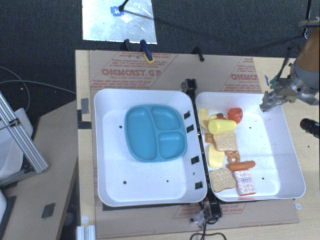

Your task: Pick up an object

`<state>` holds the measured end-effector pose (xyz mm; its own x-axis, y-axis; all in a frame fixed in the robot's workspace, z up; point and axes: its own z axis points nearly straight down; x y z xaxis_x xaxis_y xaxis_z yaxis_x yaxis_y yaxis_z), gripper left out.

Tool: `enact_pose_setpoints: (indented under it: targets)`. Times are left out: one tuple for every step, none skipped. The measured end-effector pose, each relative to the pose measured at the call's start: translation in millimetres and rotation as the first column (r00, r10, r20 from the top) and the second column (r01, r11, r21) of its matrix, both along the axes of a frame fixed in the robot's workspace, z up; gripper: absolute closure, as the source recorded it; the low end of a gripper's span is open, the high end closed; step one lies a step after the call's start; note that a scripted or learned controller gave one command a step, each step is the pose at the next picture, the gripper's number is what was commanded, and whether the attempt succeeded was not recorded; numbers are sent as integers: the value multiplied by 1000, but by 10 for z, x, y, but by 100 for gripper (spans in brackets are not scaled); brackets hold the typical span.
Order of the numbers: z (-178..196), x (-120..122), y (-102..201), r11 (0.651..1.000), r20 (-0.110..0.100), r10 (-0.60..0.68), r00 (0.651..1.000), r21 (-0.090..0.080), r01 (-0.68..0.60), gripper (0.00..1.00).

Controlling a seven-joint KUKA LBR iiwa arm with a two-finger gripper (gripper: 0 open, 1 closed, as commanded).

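The right bin [280, 149] holds several toy foods along its left side: a red tomato [235, 114], a yellow banana piece [222, 126], a cracker [225, 141], a pretzel [232, 157], a sausage [242, 165], a bread slice [222, 179] and a red-and-white packet [244, 183]. My gripper [268, 104] hangs over the bin's far right edge, well right of the foods, with nothing seen in it.
The left bin [110, 184] carries a blue divided plate [154, 133]. A black divider with clips [196, 134] runs between the bins. A silver sheet [119, 14] lies beyond the bench, and a metal frame [20, 139] stands at far left.
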<state>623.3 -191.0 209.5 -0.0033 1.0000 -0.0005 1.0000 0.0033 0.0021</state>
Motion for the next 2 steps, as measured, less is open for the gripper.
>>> enact_pose_setpoints:
  targets:
    - [-1319, 399, 419, 1000, -4, 6, 1000, 2, -6, 0]
    - [-181, -29, 1436, 1000, 5, 10, 1000, 5, -10, 0]
